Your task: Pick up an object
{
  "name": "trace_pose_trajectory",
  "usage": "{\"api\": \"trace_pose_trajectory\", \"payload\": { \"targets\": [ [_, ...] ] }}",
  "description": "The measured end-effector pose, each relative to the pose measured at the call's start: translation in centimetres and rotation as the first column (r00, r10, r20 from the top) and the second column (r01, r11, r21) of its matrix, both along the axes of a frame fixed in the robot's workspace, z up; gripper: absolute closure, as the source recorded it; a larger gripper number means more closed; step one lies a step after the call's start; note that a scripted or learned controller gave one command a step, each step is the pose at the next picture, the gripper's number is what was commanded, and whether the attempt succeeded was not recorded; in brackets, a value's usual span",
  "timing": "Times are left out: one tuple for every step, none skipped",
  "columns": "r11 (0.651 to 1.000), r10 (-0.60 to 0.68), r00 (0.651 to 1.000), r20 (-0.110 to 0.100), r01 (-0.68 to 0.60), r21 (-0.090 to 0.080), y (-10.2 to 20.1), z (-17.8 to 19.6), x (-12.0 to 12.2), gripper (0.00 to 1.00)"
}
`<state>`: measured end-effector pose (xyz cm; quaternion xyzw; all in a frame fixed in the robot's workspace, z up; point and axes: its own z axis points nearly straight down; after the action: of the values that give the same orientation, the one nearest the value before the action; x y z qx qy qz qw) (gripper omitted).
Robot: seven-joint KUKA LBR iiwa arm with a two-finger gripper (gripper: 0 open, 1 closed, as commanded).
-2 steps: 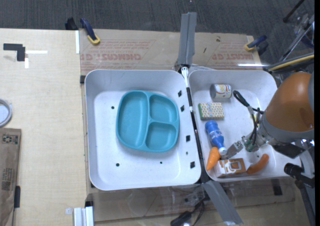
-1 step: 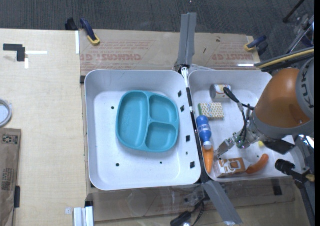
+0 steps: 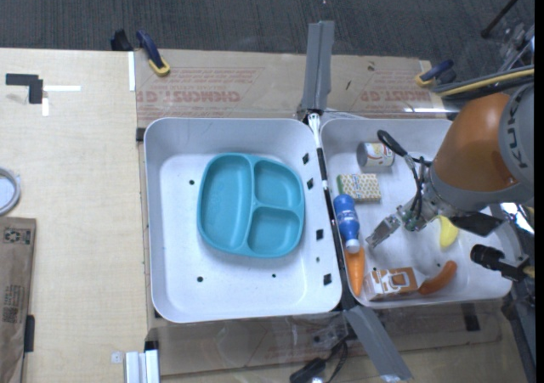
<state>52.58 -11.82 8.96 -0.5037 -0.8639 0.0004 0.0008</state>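
White plastic is forming both bins on the table (image 3: 68,203); the left bin (image 3: 166,228) is carrying a teal divided plate (image 3: 252,205), and the right bin (image 3: 476,292) is holding a scatter of small things. The grey arm (image 3: 476,152), with its orange band, is reaching in from the right and hanging over the right bin, with the tool (image 3: 387,231) sitting low near the bin's middle and pointing down and to the left. Whether the tool is spread or pressed together cannot be told, and nothing is visibly sitting in its grip.

Closest to the tool is the blue bottle (image 3: 347,220), lying just to its left with its long axis running up and down the view, white cap toward the near side. An orange carrot (image 3: 355,273) is lying in line below the bottle, also lengthwise along the bin's left wall. Just below the tool, a small orange-and-white carton (image 3: 393,282) is lying flat, and a sausage (image 3: 436,278) is slanting beside it to the right. A yellow piece (image 3: 448,233) is peeking out from beneath the arm, to the tool's right. Farther up the bin, a speckled sponge block (image 3: 363,188) and a small tin can (image 3: 374,155) on its side are sitting well apart from the tool.
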Motion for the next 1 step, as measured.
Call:
{"api": "trace_pose_trajectory", "payload": {
  "targets": [
    [1.000, -0.002, 1.000, -0.002, 0.002, 0.000, -0.06, 0.69, 0.04, 1.00]
  ]
}}
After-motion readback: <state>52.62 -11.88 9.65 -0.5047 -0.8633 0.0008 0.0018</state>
